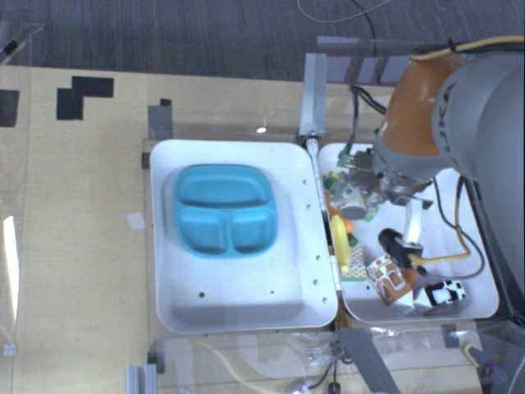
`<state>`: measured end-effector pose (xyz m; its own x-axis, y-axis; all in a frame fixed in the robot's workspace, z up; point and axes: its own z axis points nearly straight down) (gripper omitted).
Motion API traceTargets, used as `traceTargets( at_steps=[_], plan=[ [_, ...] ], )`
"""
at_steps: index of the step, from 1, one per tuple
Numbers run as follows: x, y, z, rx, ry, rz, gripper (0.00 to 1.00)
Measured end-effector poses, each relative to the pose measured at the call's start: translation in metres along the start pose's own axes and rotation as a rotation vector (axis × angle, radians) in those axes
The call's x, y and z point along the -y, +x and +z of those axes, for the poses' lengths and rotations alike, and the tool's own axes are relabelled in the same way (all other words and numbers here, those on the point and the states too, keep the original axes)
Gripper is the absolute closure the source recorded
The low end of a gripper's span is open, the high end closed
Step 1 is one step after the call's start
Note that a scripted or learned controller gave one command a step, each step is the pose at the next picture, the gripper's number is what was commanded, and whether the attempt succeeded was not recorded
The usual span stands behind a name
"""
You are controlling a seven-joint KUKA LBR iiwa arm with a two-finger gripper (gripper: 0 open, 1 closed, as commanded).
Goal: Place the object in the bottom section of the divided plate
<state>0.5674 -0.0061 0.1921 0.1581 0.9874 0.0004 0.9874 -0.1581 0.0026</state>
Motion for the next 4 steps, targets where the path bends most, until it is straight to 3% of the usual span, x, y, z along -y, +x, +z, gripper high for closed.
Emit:
traceTargets(
  at_steps=[1, 2, 3, 4],
  plan=[
    [-0.021, 0.069, -0.077, -0.001, -0.002, -0.093, 1.0],
    [0.038, 0.112, -0.033, 0.0, 0.003, -0.11, 1.0],
    [0.007, 0.152, -0.063, 0.0, 0.0, 0.057, 1.0],
    [0.007, 0.152, -0.063, 0.0, 0.0, 0.057, 0.0]
  ],
)
